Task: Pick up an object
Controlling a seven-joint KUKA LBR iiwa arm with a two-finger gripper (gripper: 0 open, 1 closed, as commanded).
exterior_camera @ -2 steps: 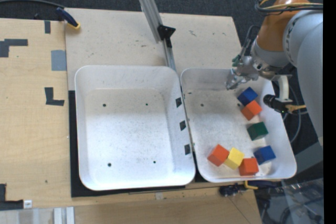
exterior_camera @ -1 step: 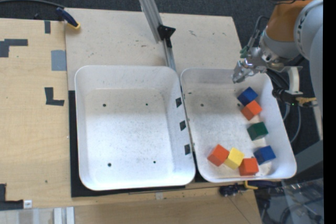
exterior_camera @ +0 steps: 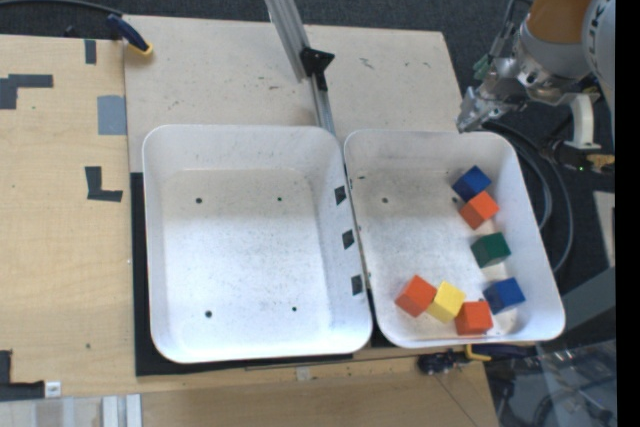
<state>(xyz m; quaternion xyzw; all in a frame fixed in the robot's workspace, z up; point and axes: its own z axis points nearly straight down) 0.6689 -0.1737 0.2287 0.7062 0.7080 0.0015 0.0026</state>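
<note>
Several small blocks lie in the right bin (exterior_camera: 400,165). A blue block (exterior_camera: 471,182) and an orange block (exterior_camera: 481,208) touch near the bin's far right side. Below them sits a green block (exterior_camera: 490,249), then another blue block (exterior_camera: 505,294). Along the near wall an orange block (exterior_camera: 415,296), a yellow block (exterior_camera: 447,300) and another orange block (exterior_camera: 474,317) lie in a row. My gripper (exterior_camera: 474,112) hangs at the upper right, just beyond the right bin's far right corner, above the bench and apart from every block.
The left bin (exterior_camera: 240,165) stands beside the right one. A grey metal pole (exterior_camera: 283,0) slants across the back of the bench to the bins' divide. Black cables (exterior_camera: 560,205) run down past the right bin's outer side.
</note>
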